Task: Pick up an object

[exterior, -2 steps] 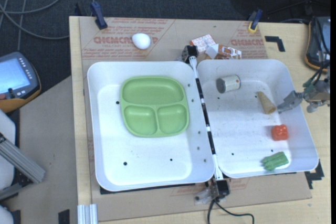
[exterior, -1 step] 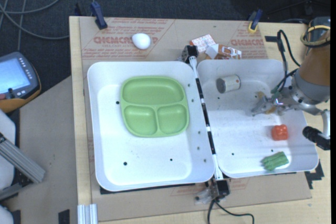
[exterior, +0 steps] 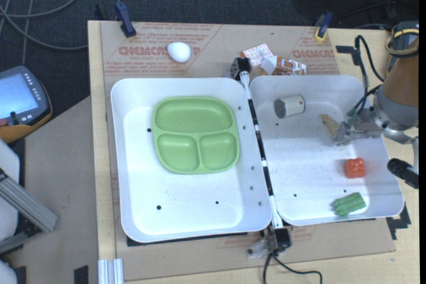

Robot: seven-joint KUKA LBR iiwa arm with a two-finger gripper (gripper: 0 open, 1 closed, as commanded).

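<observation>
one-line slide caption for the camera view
Gripper low in right bin near grey cylinder; green divided plate in left bin.

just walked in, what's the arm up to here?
The arm reaches in from the right, its gripper low inside the right bin, next to a small tan piece. Nothing is visibly held. Also in that bin: a grey cylinder, an orange block and a green object. The left bin holds a green divided plate.

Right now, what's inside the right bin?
The right bin holds a grey cylinder, a tan piece, an orange block and a green object. The gripper sits low over its right side; whatever lies beneath it is covered.
</observation>
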